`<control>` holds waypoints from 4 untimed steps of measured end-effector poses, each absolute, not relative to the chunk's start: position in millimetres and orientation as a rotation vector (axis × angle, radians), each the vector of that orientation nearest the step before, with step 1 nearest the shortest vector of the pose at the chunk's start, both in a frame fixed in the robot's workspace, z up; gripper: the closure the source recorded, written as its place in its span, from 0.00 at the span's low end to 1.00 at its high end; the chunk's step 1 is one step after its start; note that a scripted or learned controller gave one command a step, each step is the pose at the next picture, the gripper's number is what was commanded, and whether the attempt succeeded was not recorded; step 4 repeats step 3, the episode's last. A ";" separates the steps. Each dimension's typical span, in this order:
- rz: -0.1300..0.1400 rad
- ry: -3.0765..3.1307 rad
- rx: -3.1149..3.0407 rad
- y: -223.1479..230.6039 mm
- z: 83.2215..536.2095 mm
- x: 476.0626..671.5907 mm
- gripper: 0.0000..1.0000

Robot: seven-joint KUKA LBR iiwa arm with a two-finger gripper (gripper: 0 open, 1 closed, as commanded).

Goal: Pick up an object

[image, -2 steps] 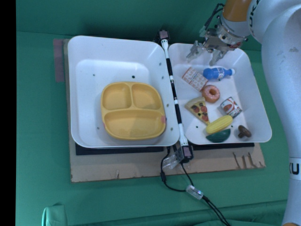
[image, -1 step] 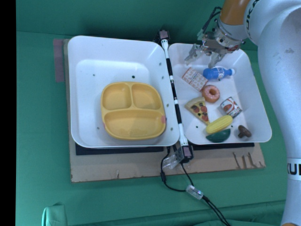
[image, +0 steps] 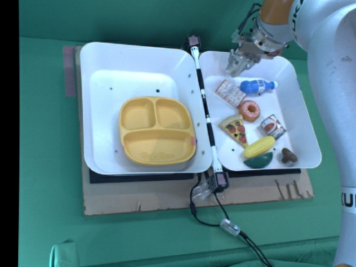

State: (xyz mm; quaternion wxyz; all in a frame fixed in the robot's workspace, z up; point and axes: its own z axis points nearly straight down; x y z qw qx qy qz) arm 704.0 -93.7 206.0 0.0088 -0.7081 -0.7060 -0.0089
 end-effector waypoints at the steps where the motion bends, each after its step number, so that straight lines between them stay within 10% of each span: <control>1: -0.025 -2.207 -2.214 -95.1 206.4 704.1 0.00; 2: -0.028 -2.214 -2.191 -119.1 191.5 704.0 0.00; 3: -0.031 -2.213 -2.193 -116.5 205.0 705.1 1.00; 4: -0.031 -2.213 -2.193 -116.5 205.0 705.1 1.00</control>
